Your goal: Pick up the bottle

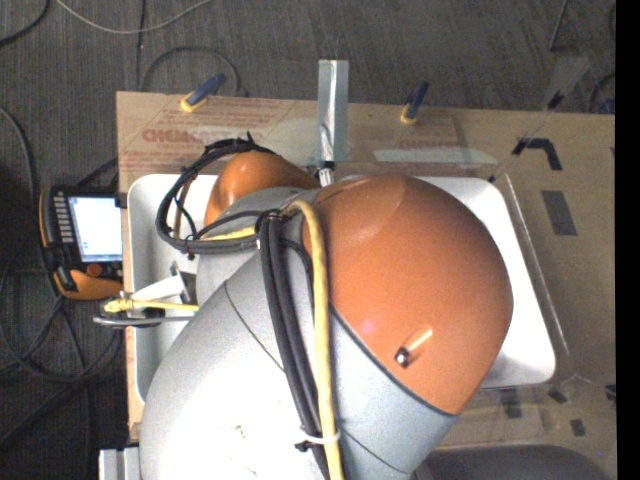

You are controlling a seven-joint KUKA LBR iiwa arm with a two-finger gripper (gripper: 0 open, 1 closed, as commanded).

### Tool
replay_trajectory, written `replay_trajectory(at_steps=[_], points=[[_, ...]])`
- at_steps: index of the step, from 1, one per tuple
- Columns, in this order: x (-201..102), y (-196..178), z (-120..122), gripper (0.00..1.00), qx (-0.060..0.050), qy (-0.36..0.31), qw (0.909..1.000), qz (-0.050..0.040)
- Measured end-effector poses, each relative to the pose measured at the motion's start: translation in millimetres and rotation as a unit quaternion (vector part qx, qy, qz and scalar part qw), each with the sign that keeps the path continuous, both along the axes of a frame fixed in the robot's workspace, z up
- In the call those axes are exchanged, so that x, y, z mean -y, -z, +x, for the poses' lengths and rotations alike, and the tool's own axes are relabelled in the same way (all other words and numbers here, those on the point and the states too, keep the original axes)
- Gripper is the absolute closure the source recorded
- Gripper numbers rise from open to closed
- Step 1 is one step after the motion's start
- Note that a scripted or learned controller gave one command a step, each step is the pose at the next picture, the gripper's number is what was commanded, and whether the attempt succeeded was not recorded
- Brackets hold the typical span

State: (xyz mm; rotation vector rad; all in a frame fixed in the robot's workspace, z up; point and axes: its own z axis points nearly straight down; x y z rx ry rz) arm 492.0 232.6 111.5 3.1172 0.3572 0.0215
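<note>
The arm (300, 368) is pale grey with big glossy orange caps, black and yellow cables running down it. White bin (520, 298) peeks out at 3 o'clock. Bench (270, 118) is tan with faded red lettering (can't read it). Floor's dark grey carpet (100, 28); orange-edged pendant (85, 243) at 9 o'clock.

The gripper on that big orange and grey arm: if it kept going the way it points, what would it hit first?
Hard to say: the arm covers its own tip. It reaches toward the left white bin, so probably that bin's floor or something lying there, hidden under the arm.
</note>
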Motion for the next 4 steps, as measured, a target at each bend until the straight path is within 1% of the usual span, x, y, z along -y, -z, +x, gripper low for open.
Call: replay_trajectory(at_steps=[1,2,3,4], points=[[0,-56,55,1.0,-0.01,-0.174,0.9847,-0.003],[0,-56,55,0.0,-0.01,-0.174,0.9847,-0.0027],[0,-94,40,0.0,-0.01,0.006,0.9999,-0.0005],[0,-98,89,0.0,-0.01,-0.018,0.9998,0.0001]])
